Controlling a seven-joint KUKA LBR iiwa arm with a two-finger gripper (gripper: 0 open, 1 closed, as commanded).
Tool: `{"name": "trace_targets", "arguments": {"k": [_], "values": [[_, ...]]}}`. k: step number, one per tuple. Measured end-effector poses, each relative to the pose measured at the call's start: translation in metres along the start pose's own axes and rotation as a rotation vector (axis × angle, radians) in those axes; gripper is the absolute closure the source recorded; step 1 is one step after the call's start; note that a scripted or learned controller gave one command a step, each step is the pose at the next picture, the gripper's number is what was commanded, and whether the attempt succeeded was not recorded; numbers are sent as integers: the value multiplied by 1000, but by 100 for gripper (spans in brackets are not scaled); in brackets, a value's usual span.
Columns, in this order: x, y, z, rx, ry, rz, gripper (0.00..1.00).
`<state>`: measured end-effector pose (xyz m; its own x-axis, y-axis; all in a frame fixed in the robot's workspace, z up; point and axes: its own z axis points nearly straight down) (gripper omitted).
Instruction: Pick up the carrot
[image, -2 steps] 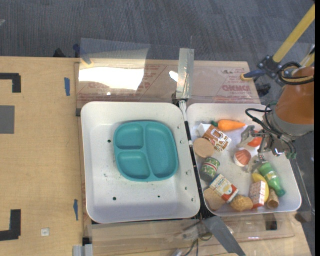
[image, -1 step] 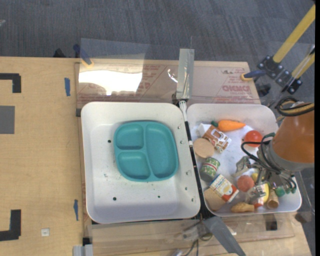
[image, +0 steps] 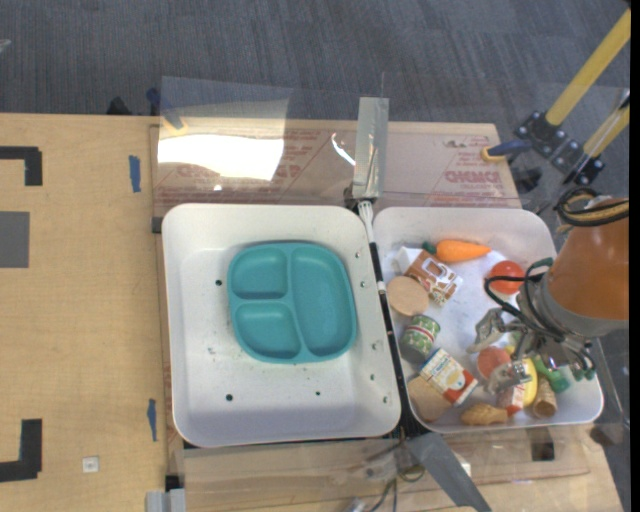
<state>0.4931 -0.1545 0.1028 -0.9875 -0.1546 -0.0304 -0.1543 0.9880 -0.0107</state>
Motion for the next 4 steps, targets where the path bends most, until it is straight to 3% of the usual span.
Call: {"name": "trace_targets", "arguments": {"k": [1,2,3,4], "values": [[-25,-75,-41,-5,23,190,100],[-13,-74,-177,-2,16,111,100],[-29,-76,-284,-4,16,-16,100],[1,-69,-110,-18,30,-258,100]]}}
